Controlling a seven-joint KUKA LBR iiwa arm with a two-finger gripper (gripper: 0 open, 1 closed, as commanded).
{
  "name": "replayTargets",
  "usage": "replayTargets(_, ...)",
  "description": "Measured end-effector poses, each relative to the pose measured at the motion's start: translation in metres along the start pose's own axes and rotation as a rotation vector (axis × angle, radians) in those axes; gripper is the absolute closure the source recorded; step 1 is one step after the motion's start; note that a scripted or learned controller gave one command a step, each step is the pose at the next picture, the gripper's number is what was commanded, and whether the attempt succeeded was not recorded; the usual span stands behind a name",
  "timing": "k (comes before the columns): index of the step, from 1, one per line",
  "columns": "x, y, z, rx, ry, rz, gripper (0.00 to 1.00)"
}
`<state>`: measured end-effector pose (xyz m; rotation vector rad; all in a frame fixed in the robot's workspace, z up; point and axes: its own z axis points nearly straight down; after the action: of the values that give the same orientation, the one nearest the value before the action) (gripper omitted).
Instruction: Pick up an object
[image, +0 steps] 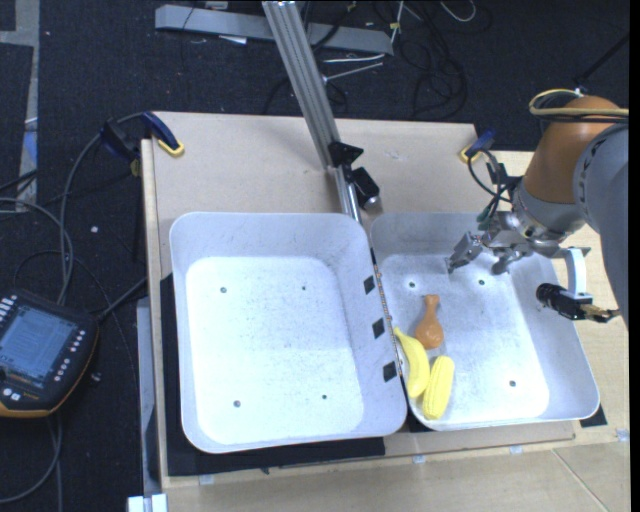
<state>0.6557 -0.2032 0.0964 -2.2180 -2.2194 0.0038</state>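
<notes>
Gripper (484, 255) over right bin (560, 400) far end, fingers spread, nothing held. Banana (414, 364) at bin's left wall: likely light, smooth, curved. You grip across mid-body.

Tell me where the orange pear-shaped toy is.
The orange pear-shaped toy lies in the right bin, just above two yellow bananas, near the bins' shared edge.

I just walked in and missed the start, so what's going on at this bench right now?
A grey and orange robot arm reaches in from the right with its tool over the far part of the right bin, its fingers spread and nothing between them. In that bin lie an orange pear-shaped toy, a banana and a corn cob, grouped by the near left wall and untouched. The left bin sits alongside.
</notes>
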Motion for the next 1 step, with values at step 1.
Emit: replayTargets(1, -0.0004, 0.0014, -0.0136, -0.005, -0.002, 0.0, 1.0)
